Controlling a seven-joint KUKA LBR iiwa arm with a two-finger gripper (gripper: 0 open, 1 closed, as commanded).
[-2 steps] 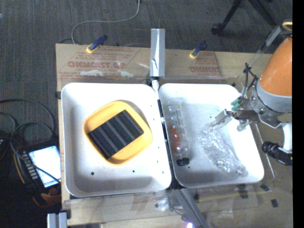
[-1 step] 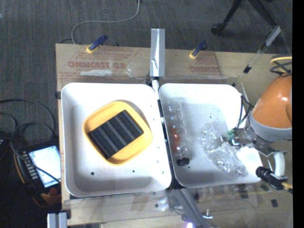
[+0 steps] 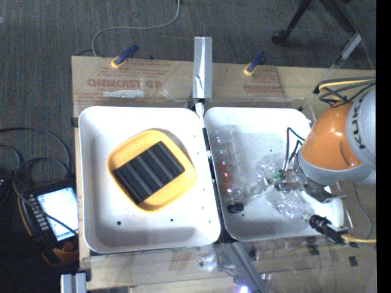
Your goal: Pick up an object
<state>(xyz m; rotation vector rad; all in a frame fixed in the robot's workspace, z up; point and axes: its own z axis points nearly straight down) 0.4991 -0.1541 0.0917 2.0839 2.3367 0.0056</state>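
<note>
Evidently the end effector, its opening impossible to tell, hangs over crumpled clear plastic at three o'clock in the right bin, so it should descend squarely onto the crumple before closing.

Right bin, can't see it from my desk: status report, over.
Gripper low in right bin, fingers unreadable. Clear plastic bottle lying along bin's left wall, crumpled clear plastic at gripper. Yellow tray in left bin, apart.
</note>
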